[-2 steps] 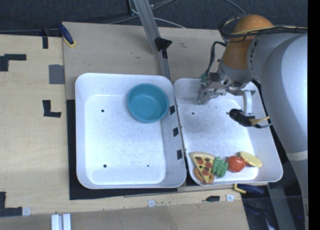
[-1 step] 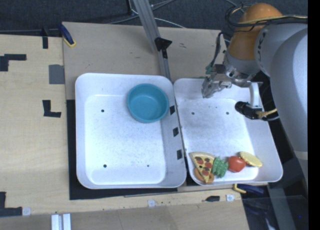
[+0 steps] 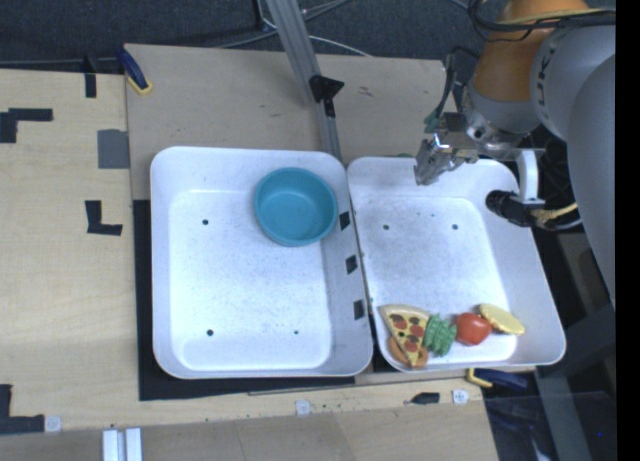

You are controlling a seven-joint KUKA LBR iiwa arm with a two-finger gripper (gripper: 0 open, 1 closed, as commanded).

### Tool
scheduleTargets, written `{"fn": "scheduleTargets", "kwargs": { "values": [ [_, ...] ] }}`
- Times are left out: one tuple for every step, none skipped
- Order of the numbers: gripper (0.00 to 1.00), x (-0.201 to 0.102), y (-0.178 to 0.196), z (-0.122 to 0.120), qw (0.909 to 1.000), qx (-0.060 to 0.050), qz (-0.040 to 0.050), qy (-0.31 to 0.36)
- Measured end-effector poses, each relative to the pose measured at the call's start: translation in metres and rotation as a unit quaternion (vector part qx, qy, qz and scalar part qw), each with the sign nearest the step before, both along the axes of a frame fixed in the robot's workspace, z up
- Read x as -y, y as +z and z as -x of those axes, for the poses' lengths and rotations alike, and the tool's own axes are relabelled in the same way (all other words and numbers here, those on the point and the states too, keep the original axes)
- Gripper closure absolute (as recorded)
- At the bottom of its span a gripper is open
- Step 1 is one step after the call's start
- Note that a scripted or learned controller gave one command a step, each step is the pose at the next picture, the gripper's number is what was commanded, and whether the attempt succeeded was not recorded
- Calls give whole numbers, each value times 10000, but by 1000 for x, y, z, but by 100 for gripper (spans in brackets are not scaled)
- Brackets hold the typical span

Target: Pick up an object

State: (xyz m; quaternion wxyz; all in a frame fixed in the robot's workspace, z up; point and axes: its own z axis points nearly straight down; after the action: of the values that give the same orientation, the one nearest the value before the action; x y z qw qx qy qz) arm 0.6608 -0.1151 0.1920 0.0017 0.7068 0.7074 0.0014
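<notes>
Camera view, item by item.

Gripper (image 3: pixel 432 169): hangs over the far edge of the right bin (image 3: pixel 430 249), near its far-left corner, nothing between its fingers. Jaw state: cannot tell, the tips being small and dark against the rim.

Candidate objects, right bin, near edge: pizza slice (image 3: pixel 404 332) at the near-left corner; green piece (image 3: pixel 438 333) touching it; red tomato-like piece (image 3: pixel 472 328) just beside that; yellow piece (image 3: pixel 501 319) toward the near-right corner. All four lie in one tight row.

Left bin (image 3: pixel 200 279): blue bowl (image 3: pixel 294 206) by the far-right corner, standing alone.

Step in hand, as judged: approach, no object yet reached (the gripper sits well apart from every item).

Next move calls for: travel across the right bin's open middle to the near edge, or a short sideways shift over the dividing rims to the bowl.

Room: the middle of the right bin is bare and offers free passage; the near wall crowds the row, leaving little finger room on that side.
</notes>
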Motion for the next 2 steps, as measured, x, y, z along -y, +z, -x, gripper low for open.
{"fn": "scheduleTargets", "kwargs": {
  "values": [
    [100,0,42,2,10000,-6,0,-2],
    [100,0,68,2,10000,-12,-2,-2]
  ]
}}
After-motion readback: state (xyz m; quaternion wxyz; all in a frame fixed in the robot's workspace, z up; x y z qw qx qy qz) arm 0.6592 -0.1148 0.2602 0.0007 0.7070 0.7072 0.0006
